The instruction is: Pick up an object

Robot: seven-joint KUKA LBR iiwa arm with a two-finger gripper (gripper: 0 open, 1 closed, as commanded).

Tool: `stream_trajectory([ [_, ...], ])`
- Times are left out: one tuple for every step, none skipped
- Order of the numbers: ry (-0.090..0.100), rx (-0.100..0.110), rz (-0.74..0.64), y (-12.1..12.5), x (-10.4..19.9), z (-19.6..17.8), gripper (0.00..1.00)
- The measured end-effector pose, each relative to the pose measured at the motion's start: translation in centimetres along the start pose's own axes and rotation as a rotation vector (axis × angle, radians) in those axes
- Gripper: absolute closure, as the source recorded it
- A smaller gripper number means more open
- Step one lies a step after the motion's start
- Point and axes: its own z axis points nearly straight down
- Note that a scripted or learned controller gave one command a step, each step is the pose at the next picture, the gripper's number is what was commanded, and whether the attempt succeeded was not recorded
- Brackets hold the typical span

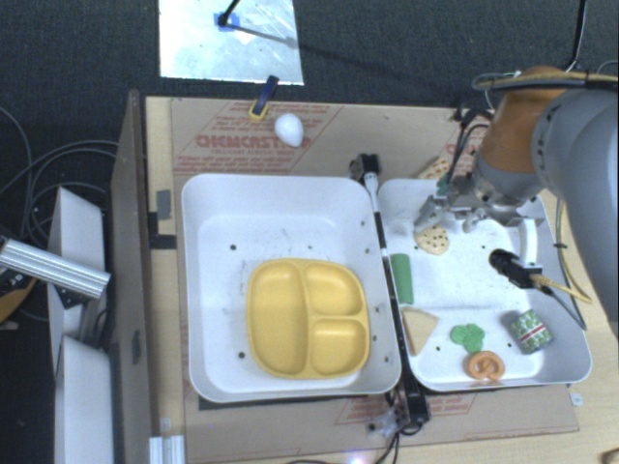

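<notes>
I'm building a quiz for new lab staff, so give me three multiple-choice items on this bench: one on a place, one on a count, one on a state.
1. Where does the yellow divided plate lie?
A. in the left bin
B. in the right bin
C. on the cardboard behind the bins

2. How many compartments does the plate have?
A. two
B. three
C. five

3. How does the green stick lie?
A. flat, alongside the right bin's left wall
B. standing upright mid-bin
C. on top of the plate

Answers: 1 A, the plate sits inside the left bin. 2 B, one long section on the left plus two smaller ones on the right. 3 A, it lies flat in the right bin, close along the wall that borders the left bin, above the tan wedge.
</notes>
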Motion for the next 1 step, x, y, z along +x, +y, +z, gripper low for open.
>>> stream_trajectory([
  [0.001,0.006,-0.003,0.54,1.88,1.54,0.0],
])
